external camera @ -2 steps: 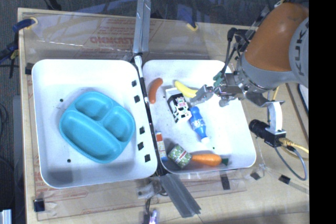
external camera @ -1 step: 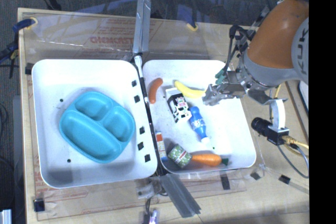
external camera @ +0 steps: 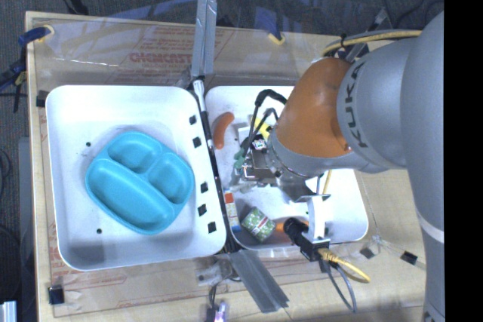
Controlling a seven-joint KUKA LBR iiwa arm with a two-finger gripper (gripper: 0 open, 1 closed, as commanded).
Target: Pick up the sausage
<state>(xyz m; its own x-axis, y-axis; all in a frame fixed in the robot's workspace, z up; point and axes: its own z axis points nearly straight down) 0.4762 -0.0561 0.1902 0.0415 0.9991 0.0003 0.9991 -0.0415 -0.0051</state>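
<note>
Over the right bin (external camera: 355, 219) the grey arm (external camera: 392, 102) is reaching in from the right side, and its orange band (external camera: 317, 113) is covering a big part of this bin. The gripper (external camera: 253, 162) is hanging below the band, near the left wall of the bin, but its tip is mixing with cables and metal parts, so I cannot tell if it is released or clenched on something.

The sausage (external camera: 220, 129) is lying in the upper left corner of the right bin, just beside the divider between the two bins. It is apart from the gripper, a little up and to the left of it, and nothing is holding it.

What could be going wrong from here, in my judgement: the sausage is lying very near to the bin wall, so one finger may be hitting the wall or pushing the sausage against it instead of closing around it. It is also round and smooth, so it may be rolling or slipping out.

The left bin (external camera: 68, 162) is holding a blue divided plate (external camera: 139, 179). In the lower part of the right bin a small green packet (external camera: 256, 223) is lying, with something orange (external camera: 281, 225) just beside it, which I cannot identify.
</note>
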